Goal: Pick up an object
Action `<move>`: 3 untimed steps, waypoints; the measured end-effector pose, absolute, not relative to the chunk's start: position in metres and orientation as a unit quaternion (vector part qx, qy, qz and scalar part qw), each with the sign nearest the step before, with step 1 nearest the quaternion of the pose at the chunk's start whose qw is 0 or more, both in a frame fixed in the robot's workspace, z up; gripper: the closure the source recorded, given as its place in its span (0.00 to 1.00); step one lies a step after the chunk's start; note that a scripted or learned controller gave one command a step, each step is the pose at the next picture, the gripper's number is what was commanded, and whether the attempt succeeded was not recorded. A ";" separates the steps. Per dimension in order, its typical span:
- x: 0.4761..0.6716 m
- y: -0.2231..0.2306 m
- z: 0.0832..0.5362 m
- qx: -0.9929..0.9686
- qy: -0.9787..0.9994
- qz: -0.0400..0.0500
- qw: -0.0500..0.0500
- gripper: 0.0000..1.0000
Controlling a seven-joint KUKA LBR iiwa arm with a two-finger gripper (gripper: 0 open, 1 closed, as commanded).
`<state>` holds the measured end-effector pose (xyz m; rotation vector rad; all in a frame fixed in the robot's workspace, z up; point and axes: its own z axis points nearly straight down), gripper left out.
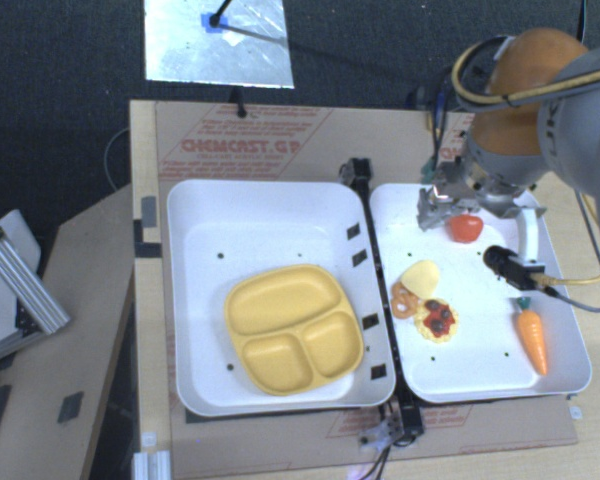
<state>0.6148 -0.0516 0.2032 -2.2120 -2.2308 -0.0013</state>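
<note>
The jaws hang over the right bin's far end; whether they are spread or pressed together I cannot tell. A red tomato lies just beside them, with a carrot well apart.

Arm: we see it cut off by the right edge.
Gripper: we cannot resolve its finger state.
Right bin: the arm hides its far right corner from us.
Red object: too small for us to identify.
</note>
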 end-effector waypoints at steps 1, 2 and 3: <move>0.607 -0.006 0.215 -0.704 -0.710 -0.001 0.000 1.00; 0.604 0.045 0.228 -0.704 -0.711 -0.001 0.000 1.00; 0.595 0.093 0.218 -0.704 -0.710 -0.001 0.000 1.00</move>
